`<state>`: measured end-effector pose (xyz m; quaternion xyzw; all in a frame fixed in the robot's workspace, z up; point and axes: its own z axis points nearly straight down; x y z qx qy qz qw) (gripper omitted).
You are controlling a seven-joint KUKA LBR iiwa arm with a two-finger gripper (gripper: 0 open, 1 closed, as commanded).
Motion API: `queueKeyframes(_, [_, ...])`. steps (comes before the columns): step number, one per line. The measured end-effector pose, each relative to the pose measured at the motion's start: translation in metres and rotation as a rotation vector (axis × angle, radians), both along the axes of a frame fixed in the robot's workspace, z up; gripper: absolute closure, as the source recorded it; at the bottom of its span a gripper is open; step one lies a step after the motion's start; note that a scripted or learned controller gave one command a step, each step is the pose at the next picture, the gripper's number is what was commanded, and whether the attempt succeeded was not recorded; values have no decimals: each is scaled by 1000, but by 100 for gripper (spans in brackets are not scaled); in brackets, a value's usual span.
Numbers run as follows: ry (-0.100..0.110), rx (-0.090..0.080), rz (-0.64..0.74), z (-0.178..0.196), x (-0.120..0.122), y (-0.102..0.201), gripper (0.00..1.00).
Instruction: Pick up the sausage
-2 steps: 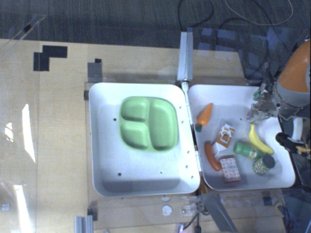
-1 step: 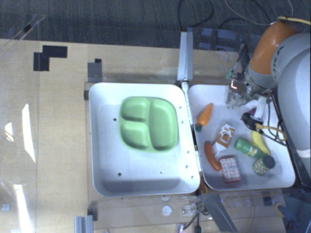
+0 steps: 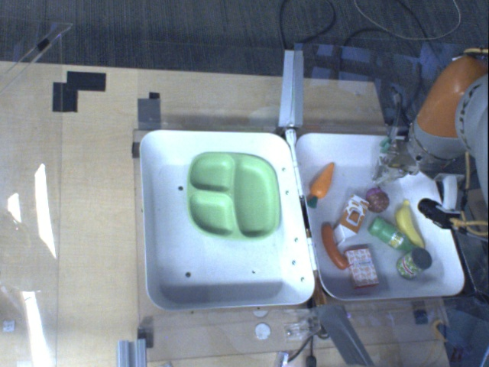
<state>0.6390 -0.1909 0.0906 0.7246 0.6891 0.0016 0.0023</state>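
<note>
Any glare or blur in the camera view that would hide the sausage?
Camera view: bright reflections streak the bench at far left, well away from the sausage, which reads sharp and evenly lit in the right bin; the gripper looks slightly soft.

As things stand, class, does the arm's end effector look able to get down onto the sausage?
Probably yes. The sausage lies uncovered near the right bin's left wall, nothing on top. The snack box and small carton sit close beside it, so room is tight. The end effector is above the bin's far side.
</note>
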Motion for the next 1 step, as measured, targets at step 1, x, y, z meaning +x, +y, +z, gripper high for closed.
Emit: queueKeyframes(1, [-4, -3, 343, -2, -30, 11, 100])
